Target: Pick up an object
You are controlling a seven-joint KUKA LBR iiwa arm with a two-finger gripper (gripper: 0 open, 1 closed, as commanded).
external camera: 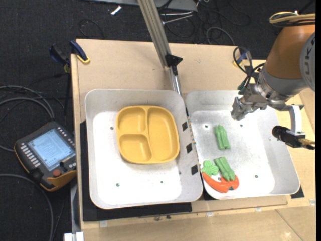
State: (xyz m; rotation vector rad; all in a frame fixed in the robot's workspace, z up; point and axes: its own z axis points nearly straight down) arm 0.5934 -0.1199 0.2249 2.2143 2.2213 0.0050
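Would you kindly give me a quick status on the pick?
Gripper above right white bin, holding nothing visible. Small green toy vegetable lies loose below it. Orange carrot toy at bin's front-left corner.

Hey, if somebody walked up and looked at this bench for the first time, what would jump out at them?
Most likely the yellow divided plate, sitting in the middle of the left bin. Next, the grey and orange arm reaching in from the right, its claw over the upper part of the right bin. Below it lie a green toy vegetable and, at the bin's lower left corner, an orange and green toy.
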